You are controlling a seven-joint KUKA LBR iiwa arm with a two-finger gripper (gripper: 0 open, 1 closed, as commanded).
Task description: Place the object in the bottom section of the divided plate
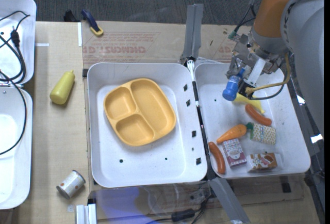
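Observation:
The yellow divided plate (139, 111) lies in the left bin (98, 166), with two small sections on its left side and one large section on its right. My gripper (238, 77) hangs over the upper left part of the right bin (296, 130). It is shut on a small blue bottle (231, 90), whose rounded lower end sticks out below the fingers and points down-left. The bottle is lifted above the bin floor, just right of the wall between the two bins. A yellow banana-like piece (248, 100) lies right under it.
The right bin holds an orange sausage (258, 114), a toy carrot (232, 133), a second sausage (217, 157), a cracker pack (264, 135) and two small cartons (234, 153) (263, 162). On the bench to the left lie a yellow bottle (62, 88) and a can (70, 184).

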